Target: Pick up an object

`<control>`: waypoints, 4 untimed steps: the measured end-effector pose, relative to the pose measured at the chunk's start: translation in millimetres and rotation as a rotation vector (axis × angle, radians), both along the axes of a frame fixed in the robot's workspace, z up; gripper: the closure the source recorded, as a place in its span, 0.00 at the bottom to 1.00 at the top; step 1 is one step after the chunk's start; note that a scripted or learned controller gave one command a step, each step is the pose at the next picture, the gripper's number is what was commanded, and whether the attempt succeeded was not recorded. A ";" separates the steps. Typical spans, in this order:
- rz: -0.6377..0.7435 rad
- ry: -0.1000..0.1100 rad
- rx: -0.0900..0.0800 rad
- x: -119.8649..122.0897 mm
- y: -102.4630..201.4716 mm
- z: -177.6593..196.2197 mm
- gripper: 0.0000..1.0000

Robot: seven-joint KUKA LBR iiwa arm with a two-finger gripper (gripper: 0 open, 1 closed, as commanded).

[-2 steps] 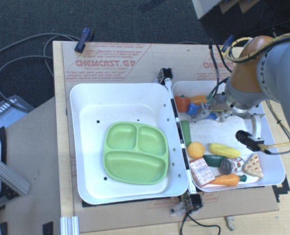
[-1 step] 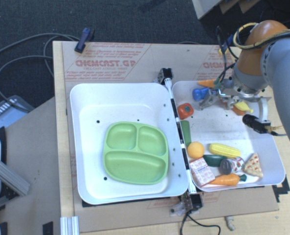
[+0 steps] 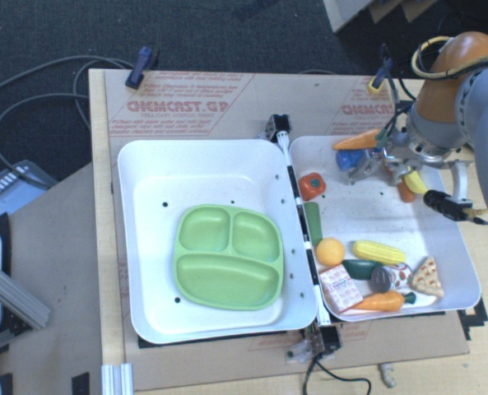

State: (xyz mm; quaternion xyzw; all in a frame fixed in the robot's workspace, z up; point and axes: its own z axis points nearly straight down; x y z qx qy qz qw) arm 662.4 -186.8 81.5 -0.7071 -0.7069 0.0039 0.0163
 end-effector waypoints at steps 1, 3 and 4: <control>0.007 -0.026 0.000 -60.3 -14.1 3.0 0.00; 0.010 -0.033 -0.009 -84.4 -28.4 13.7 1.00; 0.002 -0.032 -0.019 1.2 -1.5 95.5 1.00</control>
